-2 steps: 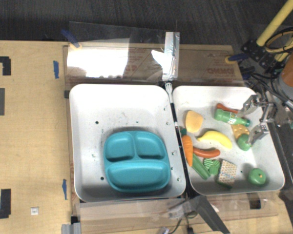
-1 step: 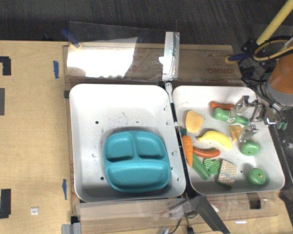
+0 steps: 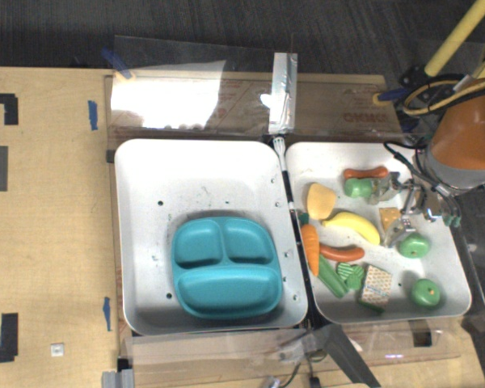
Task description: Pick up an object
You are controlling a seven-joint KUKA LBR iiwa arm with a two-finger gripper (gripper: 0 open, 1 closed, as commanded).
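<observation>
arm: i see the orange band (image 3: 466,140) at the right edge, with the gripper (image 3: 411,208) reaching down into the right bin (image 3: 461,293).
claw state: i can't tell whether it is open or closed; the metal parts blur together over the toys, and i see nothing clearly between them.
target, my guess: the small orange block (image 3: 389,217) or the green ball (image 3: 413,246), both just beside the gripper.
other toys: a banana (image 3: 354,227) lies mid-bin, a yellow piece (image 3: 321,200) to its upper left, a carrot (image 3: 309,247) along the left wall, a red sausage (image 3: 342,253) under the banana, green pods (image 3: 339,278) below that, a checkered piece (image 3: 377,284), a second green ball (image 3: 426,292) near the front right corner, and a green and orange toy (image 3: 361,183) near the back.
left bin: (image 3: 145,168) holds a teal tray (image 3: 225,267), well apart from the work.
how i would do it: i'd centre over one toy before closing, since the pile is tight and a neighbour could wedge in.
risk: round balls may roll out of a shallow pinch, so i'd go low and square.
check: lift slowly and confirm something hangs in the grip.
</observation>
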